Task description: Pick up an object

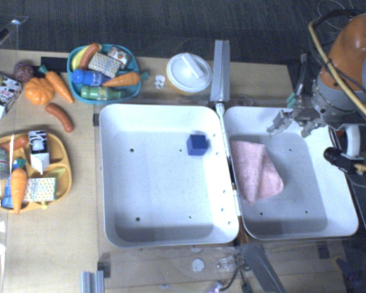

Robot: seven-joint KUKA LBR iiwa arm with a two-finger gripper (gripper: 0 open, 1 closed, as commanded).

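Pink cloth (257, 171) lies crumpled at 9 o'clock in right bin (305, 224), against the left wall. Blue cube (197, 144) sits at 1 o'clock in left bin (164, 231). Hand (294, 122) hovers at 12 o'clock over right bin, fingers spread, empty. Judgement: cloth is nearest; descend onto its raised fold, clear of the wall, before closing.
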